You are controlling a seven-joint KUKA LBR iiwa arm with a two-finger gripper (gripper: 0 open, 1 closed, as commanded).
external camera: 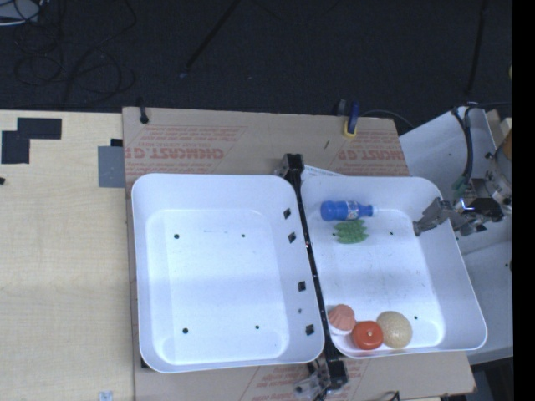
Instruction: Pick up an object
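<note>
Five small objects are seen in the right bin (456, 266), none of them singled out by the task. A blue bottle (345, 210) lies on its side near the bin's far edge, its paler cap end pointing right; any label on it is too small to be read. Just beside it, toward the camera, a green leafy-looking item (352, 232) is placed, its exact form hard to make out. In the near corner three rounded things are grouped close together: a pinkish shell-like piece (341, 317), a red-orange round object (367, 335) and a pale tan ball (394, 328), with contact between them not clearly resolved. The left bin (142, 224) sits alongside, joined at a dark central divider. Both bins rest on a cardboard sheet (209, 144) with red lettering, laid on the counter (58, 257). The gripper (433, 216) is seen at the right bin's right rim, well apart from all the objects, dark and partly blurred, with the arm behind it cut off at the view's edge. Whether the fingers are released or clenched cannot be told; nothing is seen between them.
</note>
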